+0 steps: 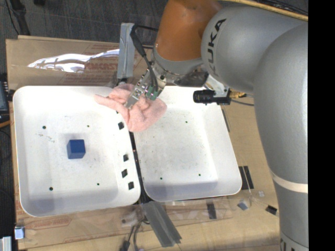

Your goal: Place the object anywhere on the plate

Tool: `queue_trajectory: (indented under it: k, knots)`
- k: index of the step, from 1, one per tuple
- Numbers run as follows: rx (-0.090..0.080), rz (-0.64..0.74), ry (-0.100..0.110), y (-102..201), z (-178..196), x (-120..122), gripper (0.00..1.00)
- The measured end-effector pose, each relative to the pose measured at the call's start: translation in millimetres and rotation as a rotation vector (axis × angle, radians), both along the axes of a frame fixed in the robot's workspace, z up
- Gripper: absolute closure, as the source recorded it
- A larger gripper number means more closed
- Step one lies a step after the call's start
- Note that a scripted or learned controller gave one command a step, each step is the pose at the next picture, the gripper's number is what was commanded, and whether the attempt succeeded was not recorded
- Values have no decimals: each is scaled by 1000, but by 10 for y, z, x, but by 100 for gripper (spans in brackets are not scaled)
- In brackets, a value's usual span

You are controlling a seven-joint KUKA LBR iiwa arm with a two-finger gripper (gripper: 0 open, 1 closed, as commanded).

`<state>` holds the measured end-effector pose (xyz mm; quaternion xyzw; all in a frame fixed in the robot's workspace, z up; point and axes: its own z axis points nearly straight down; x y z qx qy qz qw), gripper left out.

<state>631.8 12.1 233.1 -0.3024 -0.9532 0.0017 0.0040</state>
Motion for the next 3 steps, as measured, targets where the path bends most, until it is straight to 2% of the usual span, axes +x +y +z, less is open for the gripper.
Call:
queue_trajectory:
  k: [1,2,3]
  knots:
    - [3,404,0,426,22,-31,100]
    - [4,617,0,921,-17,-128,100]
    - [4,617,-1,919,-14,-127,0]
